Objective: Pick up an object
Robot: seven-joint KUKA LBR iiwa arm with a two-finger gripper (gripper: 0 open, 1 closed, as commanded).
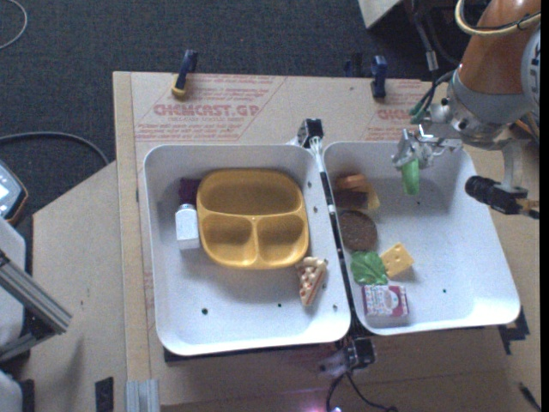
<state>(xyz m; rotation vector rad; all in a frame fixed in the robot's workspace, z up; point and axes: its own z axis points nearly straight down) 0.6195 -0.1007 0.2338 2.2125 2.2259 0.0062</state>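
Gripping a slim green object (412, 176) between its 2 fingers, my gripper (410, 157) hangs in the upper right of the frame, above the right white bin (480, 256). I see the left white bin (163, 230) at centre left carrying a yellow divided plastic tray (253, 217). Lower in the right bin lie a brown round patty (357, 228), a red-and-white carton (385, 304), a green leaf (369, 268) and a yellow cheese wedge (397, 259).

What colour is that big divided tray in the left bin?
Yellow-orange, plain; the divided tray shows clearly in the camera view.
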